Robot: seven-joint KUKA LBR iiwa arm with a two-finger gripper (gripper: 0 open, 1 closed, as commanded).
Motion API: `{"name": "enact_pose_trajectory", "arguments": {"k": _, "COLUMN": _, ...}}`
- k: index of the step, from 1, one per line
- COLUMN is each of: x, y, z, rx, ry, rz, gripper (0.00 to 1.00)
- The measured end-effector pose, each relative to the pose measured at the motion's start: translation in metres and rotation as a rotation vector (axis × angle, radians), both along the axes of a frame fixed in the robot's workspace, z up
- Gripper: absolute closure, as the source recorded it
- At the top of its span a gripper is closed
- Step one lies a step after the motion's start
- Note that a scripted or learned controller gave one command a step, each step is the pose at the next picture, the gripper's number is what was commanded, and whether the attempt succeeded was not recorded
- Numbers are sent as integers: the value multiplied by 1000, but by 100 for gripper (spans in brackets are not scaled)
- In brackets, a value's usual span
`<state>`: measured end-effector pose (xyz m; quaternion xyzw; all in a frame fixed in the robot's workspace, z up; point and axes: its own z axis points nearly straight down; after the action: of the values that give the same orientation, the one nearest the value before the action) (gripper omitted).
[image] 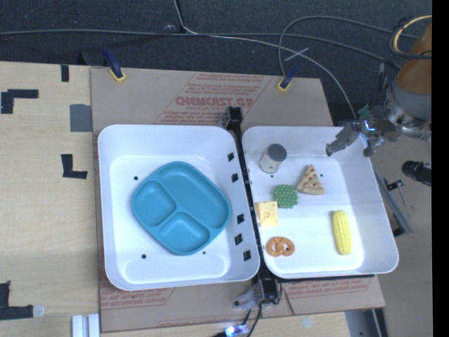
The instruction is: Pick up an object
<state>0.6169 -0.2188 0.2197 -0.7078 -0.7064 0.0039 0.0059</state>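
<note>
Hovering over the right bin's (372, 255) far right rim, our gripper (349, 140) carries nothing (whether the jaws are spread, we cannot tell). We judge the pizza slice (309, 181) nearest, so likeliest.

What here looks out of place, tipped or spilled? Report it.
Nothing stands out. The blue tray lies flat in the left bin. The corn, pretzel, cheese, green piece, pizza slice and grey cylinder lie apart in the right bin, none spilled.
</note>
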Motion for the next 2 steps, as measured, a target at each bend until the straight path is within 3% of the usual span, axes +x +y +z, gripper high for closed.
{"name": "enact_pose_trajectory", "arguments": {"k": 1, "x": 3, "y": 0, "z": 8, "rx": -3, "ry": -13, "rz": 3, "gripper": 0}}
{"name": "enact_pose_trajectory", "arguments": {"k": 2, "x": 4, "y": 10, "z": -41, "rx": -3, "ry": -9, "rz": 4, "gripper": 0}}
